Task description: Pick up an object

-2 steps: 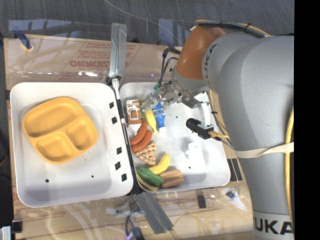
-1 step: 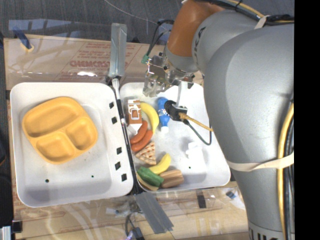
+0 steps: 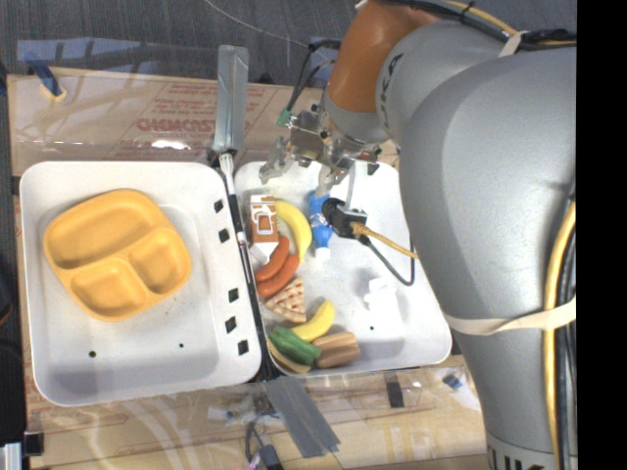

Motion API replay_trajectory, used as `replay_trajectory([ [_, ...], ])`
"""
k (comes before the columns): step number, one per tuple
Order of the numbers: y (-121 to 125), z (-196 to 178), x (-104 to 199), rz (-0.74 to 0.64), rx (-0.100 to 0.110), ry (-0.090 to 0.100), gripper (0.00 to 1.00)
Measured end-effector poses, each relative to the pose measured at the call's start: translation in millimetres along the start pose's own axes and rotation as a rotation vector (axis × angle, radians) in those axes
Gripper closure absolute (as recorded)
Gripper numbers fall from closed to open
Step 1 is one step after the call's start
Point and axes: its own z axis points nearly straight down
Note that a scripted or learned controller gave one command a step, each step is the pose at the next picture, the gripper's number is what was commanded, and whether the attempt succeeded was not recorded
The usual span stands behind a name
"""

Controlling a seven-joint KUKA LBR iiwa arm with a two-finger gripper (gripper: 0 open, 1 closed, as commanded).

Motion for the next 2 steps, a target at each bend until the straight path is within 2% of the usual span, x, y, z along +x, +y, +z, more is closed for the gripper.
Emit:
replay_trajectory([
  [1, -24, 1, -13, -0.233, 0.003, -0.001, 0.0],
  [2, -14, 72, -42, -0.117, -0.028, 0.006, 0.0],
])
